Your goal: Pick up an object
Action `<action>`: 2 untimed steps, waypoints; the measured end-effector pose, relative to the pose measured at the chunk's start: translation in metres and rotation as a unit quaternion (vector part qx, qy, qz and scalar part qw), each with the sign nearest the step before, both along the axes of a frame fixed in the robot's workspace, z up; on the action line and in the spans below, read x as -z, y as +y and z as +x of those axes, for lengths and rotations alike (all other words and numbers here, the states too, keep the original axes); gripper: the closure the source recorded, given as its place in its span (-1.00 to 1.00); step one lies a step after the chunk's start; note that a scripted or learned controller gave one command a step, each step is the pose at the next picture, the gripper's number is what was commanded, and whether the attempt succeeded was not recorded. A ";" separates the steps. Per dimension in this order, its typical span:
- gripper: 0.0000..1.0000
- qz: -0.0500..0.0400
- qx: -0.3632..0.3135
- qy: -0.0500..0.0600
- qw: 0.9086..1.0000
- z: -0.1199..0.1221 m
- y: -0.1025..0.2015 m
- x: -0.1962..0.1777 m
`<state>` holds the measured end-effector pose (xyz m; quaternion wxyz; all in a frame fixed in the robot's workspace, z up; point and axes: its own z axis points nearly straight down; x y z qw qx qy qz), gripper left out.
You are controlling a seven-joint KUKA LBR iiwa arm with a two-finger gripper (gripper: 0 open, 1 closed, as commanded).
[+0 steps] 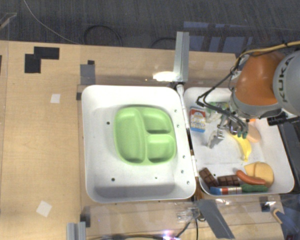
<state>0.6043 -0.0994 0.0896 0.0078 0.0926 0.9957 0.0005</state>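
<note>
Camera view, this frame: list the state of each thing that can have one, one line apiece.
Gripper: over the right bin, nothing visibly between its fingers.
Green tray: flat in the left bin, right way up.
Banana: lying in the right bin.
Small carton: lying by the right bin's left wall.
Hot dog: lying at the near wall.

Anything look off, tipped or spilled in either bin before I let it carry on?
Nothing looks spilled or broken. The green divided tray sits flat in the left bin. In the right bin, the banana, hot dog and chocolate bar lie loose along its near and right sides. The gripper hangs over the bin's middle.
</note>
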 end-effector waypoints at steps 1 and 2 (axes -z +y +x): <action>1.00 -0.001 -0.003 -0.009 1.000 0.005 0.000 -0.016; 1.00 -0.003 -0.107 -0.003 0.994 -0.018 0.016 -0.170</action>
